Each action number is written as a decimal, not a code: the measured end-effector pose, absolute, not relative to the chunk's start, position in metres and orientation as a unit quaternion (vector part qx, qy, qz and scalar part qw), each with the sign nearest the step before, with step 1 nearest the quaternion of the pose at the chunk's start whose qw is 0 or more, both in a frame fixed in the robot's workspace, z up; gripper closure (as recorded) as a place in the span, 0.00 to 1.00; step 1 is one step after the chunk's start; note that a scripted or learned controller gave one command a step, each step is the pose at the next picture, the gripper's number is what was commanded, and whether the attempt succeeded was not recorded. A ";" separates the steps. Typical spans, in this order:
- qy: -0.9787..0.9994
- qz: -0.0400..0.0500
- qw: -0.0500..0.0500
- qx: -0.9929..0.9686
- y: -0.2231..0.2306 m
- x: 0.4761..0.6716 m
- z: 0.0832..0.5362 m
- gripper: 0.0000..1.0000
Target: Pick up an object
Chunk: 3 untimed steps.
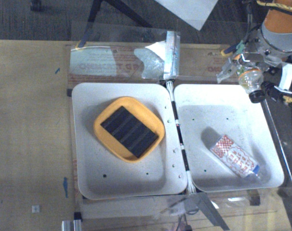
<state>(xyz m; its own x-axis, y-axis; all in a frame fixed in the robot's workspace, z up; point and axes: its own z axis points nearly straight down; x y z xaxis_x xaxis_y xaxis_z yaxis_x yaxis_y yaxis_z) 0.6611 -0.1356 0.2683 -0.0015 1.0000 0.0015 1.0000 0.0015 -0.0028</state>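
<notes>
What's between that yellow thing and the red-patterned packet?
In the camera view, the bins' adjoining rims separate the yellow pad from the red-patterned packet; otherwise just bare white floor.

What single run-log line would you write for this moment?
arm: gripper above right bin's far edge | left bin: orange tray | right bin: red-patterned tube | nothing visibly grasped
</notes>
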 end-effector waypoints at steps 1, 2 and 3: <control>-0.728 0.000 0.000 -0.685 -0.131 0.605 0.169 0.00; -0.732 0.000 -0.001 -0.682 -0.085 0.667 0.185 0.00; -0.827 0.000 0.000 -0.563 -0.123 0.614 0.091 0.00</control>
<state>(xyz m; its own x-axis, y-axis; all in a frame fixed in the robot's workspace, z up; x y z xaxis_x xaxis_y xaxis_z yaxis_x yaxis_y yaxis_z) 0.6138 -0.1234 0.0908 -0.3668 0.9303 0.0007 0.9303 0.3668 -0.0004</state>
